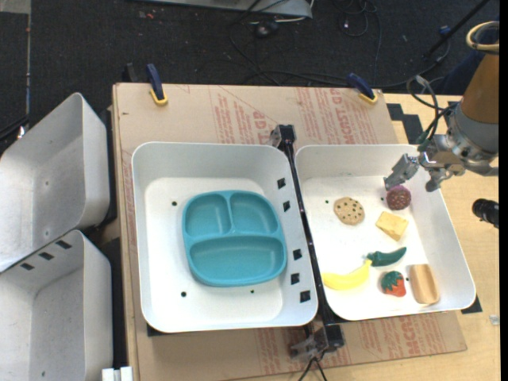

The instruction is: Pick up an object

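The bench (198, 105) carried two shallow white bins side by side. The left bin (151, 213) held a teal divided plate (235, 237), lying flat near its centre with three compartments facing up. The right bin (456, 244) held the small toy foods. A round cookie (348, 210) sat toward the bin's upper middle. To its right lay a yellow cheese wedge (392, 225), and just above that a dark reddish round piece (398, 198), possibly a plum or a doughnut, though the view was too coarse to tell. Lower down, a green pepper (386, 255) lay just above a yellow banana (347, 277), their ends nearly meeting. A strawberry (392, 282) rested beside a tan bread roll (424, 283) near the bin's lower right corner.

The arm (480, 109) reached in from the right, its orange band above the grey wrist. The gripper (414, 172) hung over the upper right part of the right bin, just above the dark reddish piece. Its two fingers (399, 170) stood spread apart, with nothing seen between them. Whether the nearer fingertip touched the reddish piece could not be made out from this slant. Every food item lay on the bin floor.
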Tool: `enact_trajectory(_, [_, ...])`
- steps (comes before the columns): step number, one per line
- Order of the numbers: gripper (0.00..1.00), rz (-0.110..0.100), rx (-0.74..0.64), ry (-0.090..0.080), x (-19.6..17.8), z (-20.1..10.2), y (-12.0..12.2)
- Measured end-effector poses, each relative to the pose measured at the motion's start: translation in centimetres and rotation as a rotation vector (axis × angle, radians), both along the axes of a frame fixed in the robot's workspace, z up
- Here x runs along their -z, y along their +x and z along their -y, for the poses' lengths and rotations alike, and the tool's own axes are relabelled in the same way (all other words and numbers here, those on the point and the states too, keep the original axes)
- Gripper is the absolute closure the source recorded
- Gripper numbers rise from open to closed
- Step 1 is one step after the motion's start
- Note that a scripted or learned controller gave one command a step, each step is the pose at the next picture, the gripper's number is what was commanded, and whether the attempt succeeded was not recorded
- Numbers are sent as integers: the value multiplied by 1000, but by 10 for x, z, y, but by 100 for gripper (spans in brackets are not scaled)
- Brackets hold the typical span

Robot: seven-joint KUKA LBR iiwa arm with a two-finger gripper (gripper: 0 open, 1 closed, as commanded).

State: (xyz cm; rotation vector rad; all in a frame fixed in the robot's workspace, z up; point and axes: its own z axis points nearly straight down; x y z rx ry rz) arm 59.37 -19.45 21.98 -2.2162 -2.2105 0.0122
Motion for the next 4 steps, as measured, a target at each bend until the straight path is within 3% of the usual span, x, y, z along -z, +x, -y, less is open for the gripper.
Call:
enact_trajectory(1, [0, 14, -3, -3, -8, -1, 3])
enact_trajectory(3, [0, 9, -1, -2, 82, -7, 1])
enact_trajectory(4, [0, 21, -3, -4, 124, -8, 4])
